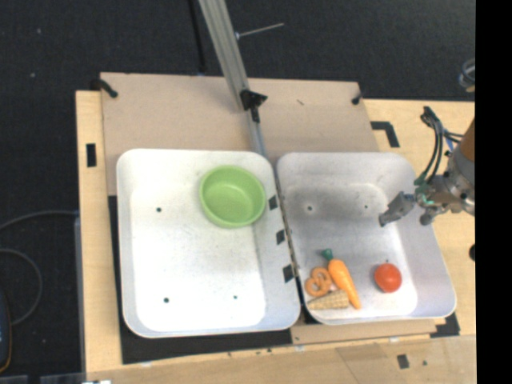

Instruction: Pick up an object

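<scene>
The gripper (410,206) is hovering over the right bin (336,174) with its fingers spread and nothing between them. Below it, nearer the camera, a red tomato (388,278) is lying, with a carrot (342,282), a pretzel (318,281) and a waffle cone (330,300) farther left. Well to the left, a green bowl (232,197) is sitting in the left bin (160,294).

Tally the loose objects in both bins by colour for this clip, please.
Green: 1, the bowl in the left bin
Orange: 2, the carrot and the pretzel in the right bin
Red: 1, the tomato
Tan: 1, the waffle cone piece
Total: 5
</scene>
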{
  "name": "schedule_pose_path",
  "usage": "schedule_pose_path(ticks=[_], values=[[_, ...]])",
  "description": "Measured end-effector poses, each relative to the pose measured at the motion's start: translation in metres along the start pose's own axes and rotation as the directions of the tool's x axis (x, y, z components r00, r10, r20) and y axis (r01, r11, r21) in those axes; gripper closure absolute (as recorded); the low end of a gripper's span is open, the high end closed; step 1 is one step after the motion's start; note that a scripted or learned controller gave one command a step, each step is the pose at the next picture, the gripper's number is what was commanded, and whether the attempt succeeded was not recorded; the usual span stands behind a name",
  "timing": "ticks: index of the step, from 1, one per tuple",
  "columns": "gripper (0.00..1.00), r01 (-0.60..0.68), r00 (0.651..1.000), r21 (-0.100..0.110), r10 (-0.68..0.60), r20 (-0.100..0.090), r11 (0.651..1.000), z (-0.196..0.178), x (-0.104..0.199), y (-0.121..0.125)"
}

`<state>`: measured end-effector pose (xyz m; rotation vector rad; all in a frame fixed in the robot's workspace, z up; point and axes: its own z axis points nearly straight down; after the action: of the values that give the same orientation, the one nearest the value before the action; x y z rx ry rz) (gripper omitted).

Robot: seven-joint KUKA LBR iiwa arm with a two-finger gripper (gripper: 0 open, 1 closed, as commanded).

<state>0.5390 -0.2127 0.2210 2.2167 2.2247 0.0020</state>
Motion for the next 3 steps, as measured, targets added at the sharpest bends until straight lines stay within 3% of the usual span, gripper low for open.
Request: schedule_pose_path(ticks=[1,3], values=[[0.0,-0.001,1.0,0.0,0.001,-0.001,1.0,0.0,0.0,0.0],[0.0,-0.006,1.0,0.005,0.006,0.002,1.0,0.096,0.012,0.0]])
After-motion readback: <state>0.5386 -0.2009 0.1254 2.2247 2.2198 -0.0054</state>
